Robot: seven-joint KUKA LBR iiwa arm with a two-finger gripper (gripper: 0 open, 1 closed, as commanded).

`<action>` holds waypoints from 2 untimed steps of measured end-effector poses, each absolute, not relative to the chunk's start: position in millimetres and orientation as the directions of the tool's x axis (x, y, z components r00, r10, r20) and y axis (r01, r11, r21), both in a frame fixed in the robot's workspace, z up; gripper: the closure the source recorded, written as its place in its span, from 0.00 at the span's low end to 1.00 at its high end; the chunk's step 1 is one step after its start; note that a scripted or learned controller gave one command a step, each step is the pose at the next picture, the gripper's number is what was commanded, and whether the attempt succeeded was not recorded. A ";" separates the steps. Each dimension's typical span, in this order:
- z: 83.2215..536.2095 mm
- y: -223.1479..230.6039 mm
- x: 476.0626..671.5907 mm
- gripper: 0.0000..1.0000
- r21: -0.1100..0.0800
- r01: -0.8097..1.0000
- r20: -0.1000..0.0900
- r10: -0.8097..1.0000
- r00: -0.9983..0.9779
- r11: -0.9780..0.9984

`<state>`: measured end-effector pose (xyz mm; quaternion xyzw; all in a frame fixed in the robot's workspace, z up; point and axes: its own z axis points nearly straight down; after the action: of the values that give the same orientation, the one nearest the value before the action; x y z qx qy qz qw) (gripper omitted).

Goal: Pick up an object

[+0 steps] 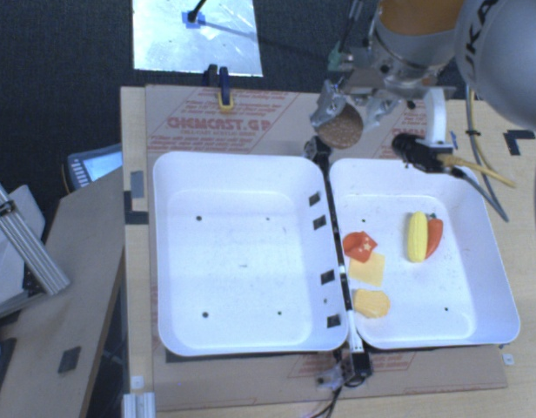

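Camera view: hand (340,122) hung above the back rim of the right bin (477,233), near the divider, gripping a brown round cookie-like disc (340,131) btwn its fingers. Inside the right bin: red piece (359,246) by the divider, yellow slice (367,269) just in front, orange-yellow piece (371,303) nearer still; corn cob (416,236) touching a red pepper (435,237) mid-bin.

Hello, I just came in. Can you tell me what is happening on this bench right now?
A grey KUKA arm reaches in from the right, and its gripper hangs above the far edge where the two white bins meet. A brown round object sits at its tip, apparently lifted. In the right bin lie a red piece, a yellow slice, an orange-yellow piece and a yellow and red item.
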<state>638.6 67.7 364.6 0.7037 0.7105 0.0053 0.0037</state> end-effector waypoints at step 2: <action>394.5 167.9 668.5 1.00 0.005 1.000 0.002 1.000 -0.009 0.009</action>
<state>668.5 167.9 394.5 0.7039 0.7103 0.0025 0.0010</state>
